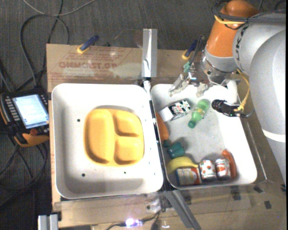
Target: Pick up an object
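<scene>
A dark carpeted floor with loose cables surrounds the bench (pixel 101 63), which carries two shallow white bins side by side. The left bin (pixel 62 143) holds a yellow divided tray (pixel 115 135). The right bin (pixel 249 162) holds the clutter: a green bottle (pixel 198 113) lies near the far end, its long axis slanting from far right to near left with the narrow cap end pointing near left. Just left of it sits a small white carton (pixel 175 109). Along the near wall stand small cans (pixel 215 169) and a yellow item (pixel 178 164), partly overlapping and hard to tell apart; an orange piece (pixel 161 127) is half hidden against the divider. The gripper (pixel 189 83) hangs over the bin's far edge, fingers spread apart and holding nothing, above and apart from the bottle. The arm's grey body is cut off at the right.
</scene>
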Robot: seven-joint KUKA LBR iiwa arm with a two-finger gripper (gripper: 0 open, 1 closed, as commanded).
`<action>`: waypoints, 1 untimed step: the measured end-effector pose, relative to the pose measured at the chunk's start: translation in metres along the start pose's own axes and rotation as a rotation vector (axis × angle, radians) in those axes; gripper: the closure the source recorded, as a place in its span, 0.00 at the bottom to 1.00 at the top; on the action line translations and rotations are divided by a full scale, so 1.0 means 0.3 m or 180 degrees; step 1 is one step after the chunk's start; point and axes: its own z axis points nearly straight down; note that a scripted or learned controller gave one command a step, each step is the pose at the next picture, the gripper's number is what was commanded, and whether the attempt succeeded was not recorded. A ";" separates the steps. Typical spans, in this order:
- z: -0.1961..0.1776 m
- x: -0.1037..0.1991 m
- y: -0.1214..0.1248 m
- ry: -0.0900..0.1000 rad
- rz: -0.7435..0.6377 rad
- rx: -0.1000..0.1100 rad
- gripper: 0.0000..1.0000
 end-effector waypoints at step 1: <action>-0.044 0.009 -0.033 0.0002 0.0642 0.0004 0.00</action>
